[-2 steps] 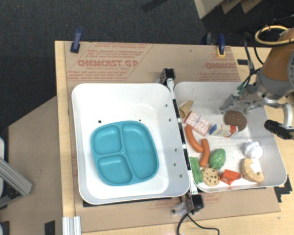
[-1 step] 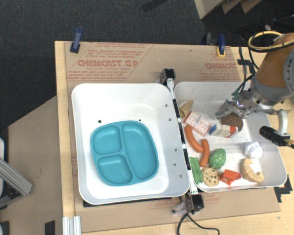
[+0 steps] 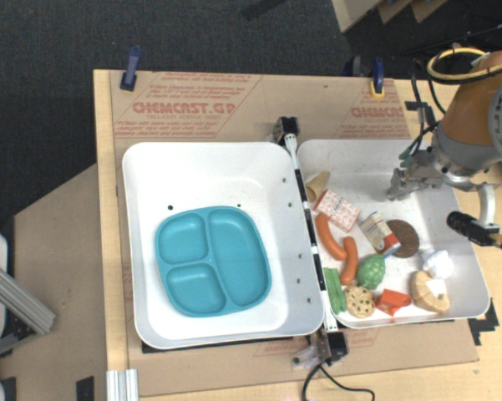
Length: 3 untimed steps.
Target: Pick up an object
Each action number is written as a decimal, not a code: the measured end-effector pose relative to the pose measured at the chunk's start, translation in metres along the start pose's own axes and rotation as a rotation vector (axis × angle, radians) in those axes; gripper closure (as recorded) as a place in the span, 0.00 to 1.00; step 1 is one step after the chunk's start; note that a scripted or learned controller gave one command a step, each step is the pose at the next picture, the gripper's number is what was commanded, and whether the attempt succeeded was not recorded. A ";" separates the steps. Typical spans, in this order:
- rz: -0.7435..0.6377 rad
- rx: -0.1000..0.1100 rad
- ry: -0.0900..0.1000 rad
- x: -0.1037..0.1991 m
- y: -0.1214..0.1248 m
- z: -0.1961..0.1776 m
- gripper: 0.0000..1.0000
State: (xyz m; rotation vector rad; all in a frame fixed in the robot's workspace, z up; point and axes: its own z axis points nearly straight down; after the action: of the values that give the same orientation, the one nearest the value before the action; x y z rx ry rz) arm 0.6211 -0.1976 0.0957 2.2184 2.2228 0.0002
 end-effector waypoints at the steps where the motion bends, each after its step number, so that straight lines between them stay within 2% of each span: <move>1: 0.000 0.001 0.000 0.000 0.000 0.001 0.00; 2: 0.005 0.001 0.002 0.018 -0.072 -0.075 0.00; 3: 0.001 -0.006 -0.004 0.039 -0.086 0.012 0.00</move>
State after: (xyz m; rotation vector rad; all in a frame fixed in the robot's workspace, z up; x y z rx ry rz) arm 0.5348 -0.1590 0.0837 2.2151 2.2167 0.0028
